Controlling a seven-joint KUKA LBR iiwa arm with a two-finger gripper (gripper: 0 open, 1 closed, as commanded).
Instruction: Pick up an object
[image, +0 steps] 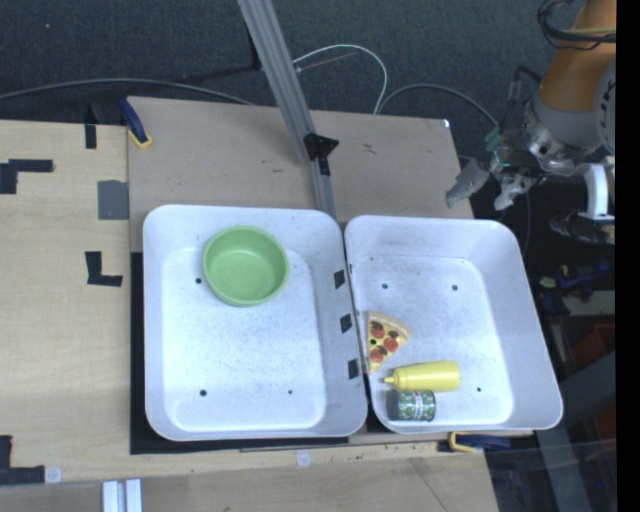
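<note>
In the left bin (170, 400) a green bowl (245, 265) stands upright near the back. The right bin (520, 300) holds three things by its front left corner: a toy pizza slice (384, 339), a yellow mustard bottle (423, 376) lying on its side, and a small green can (412, 405) just in front of the bottle. My gripper (485, 191) hangs above the bench just behind the right bin's back rim, far from all of them. It is open, its two fingers spread with nothing between them.
A slanted grey pole (290, 90) runs down to the back edge between the bins. Cables (350, 55) loop over the board behind. The arm's orange band (578, 60) sits at the upper right.
</note>
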